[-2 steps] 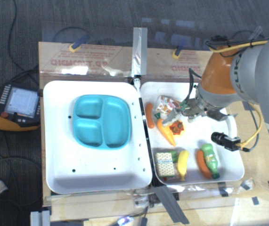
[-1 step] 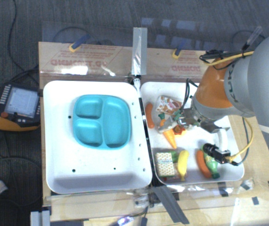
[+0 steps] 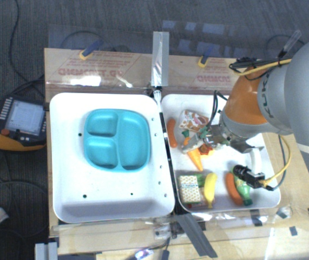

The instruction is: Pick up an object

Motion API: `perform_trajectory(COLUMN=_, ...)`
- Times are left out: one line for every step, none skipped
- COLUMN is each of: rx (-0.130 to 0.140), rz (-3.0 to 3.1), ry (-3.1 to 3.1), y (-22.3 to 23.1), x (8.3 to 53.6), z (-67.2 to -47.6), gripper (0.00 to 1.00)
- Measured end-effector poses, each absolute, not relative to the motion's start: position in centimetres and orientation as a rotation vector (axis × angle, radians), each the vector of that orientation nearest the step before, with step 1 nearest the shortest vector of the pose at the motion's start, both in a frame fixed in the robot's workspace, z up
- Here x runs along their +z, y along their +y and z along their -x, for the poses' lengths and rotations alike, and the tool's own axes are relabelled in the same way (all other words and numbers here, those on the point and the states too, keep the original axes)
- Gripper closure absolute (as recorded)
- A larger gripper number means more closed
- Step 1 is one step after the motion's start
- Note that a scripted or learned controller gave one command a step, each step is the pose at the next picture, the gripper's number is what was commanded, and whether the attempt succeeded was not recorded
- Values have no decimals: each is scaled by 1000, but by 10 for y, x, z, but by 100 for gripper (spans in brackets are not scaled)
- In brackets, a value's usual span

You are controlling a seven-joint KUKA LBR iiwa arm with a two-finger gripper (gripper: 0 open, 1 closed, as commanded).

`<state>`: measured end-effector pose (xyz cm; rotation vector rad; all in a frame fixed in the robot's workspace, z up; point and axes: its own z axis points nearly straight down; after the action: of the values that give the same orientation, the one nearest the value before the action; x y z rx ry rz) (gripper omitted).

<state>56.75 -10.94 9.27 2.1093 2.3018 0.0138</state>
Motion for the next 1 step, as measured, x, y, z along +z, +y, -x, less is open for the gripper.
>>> perform_trajectory(rx=-7, rz=-2188, ry=2260, y=-111, x=162, z=-560, gripper=0)
